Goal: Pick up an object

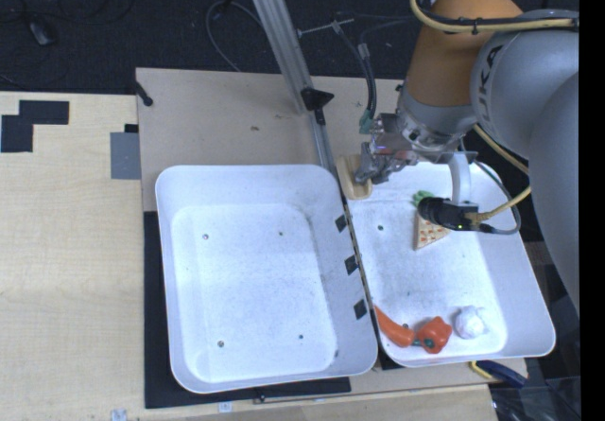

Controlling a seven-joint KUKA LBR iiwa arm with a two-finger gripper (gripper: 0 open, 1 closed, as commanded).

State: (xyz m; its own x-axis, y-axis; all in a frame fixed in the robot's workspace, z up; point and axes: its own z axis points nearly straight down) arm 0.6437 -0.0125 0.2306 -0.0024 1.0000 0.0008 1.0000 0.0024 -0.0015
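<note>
Tan block (356, 178) lies at the gripper (376, 166), against the right bin's (515, 334) rim.

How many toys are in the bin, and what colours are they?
Orange-red: 1, orange-red toy
White: 1, white ball
Tan: 1, tan wedge
Green: 1, small green piece, partly hidden
Total: 4, all in the right bin
</note>
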